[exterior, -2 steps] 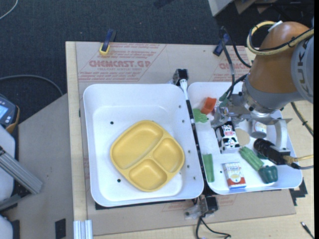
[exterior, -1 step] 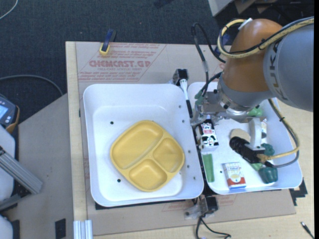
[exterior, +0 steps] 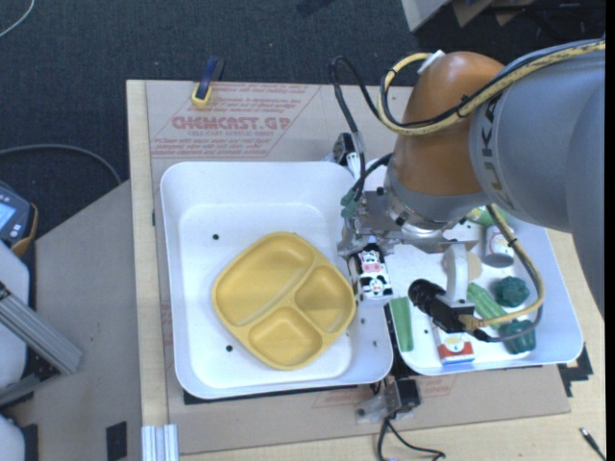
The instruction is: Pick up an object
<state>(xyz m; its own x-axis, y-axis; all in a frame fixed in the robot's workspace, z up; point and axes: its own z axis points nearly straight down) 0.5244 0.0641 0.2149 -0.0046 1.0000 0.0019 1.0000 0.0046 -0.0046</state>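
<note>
Looks like the reach-in step: the arm (exterior: 452, 142) hangs over the right bin (exterior: 562, 339), and it hides the gripper, so I can't tell its state. Toys (exterior: 480, 305) lie at the bin's 6 o'clock. Next it needs a clean drop onto one. Yellow tray (exterior: 283, 301) fills the left bin (exterior: 183, 257).

Both bins (exterior: 183, 219) white. Divided tray (exterior: 283, 299) plain yellow. Arm (exterior: 548, 133) grey with orange band (exterior: 452, 113). Right bin: green stick (exterior: 401, 323), dark green items (exterior: 514, 291), black-and-white patterned piece (exterior: 372, 275). Desk (exterior: 144, 161) tan with red lettering.
</note>
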